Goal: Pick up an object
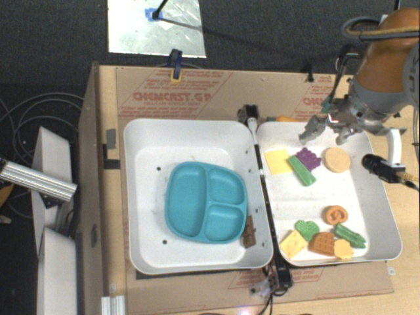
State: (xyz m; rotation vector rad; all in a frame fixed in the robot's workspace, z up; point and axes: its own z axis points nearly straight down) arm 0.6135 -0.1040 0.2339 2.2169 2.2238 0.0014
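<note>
Two shallow white plastic bins side by side on a brown cardboard sheet [197,87] with faded red letters, on a pale wooden bench [90,176]. Dark grey carpet floor [52,38] behind and to the left. A shiny square metal plate [156,18] lying on the carpet at the top, with a small blue bit on it. Black cables [29,120] curled on the floor at the left, beside a silver metal bar [36,179].

In the left bin [147,156]: a teal plastic plate with three sections [205,202], lying flat near the middle. A small brown block [249,231] just beside the plate's lower right edge, against the wall between the bins.

In the right bin [374,205], toy food in two groups. Near the top: a flat yellow square [276,162], a green stick-shaped toy [301,170] tilted and touching a purple grape bunch [308,157], and a round tan cookie [337,160]. Near the bottom: an orange ring-shaped toy [335,214], a green leafy piece [306,228], a green pea pod [350,235], a yellow wedge [293,243], a brown waffle-like piece [322,243] and a small orange-yellow piece [343,249], packed close together.

Grey arm with an orange band [387,58] reaching in from the right. Two-finger gripper [328,131] hanging above the top edge of the right bin, fingers spread wide, nothing between them, near the grapes and cookie but apart from them.
</note>
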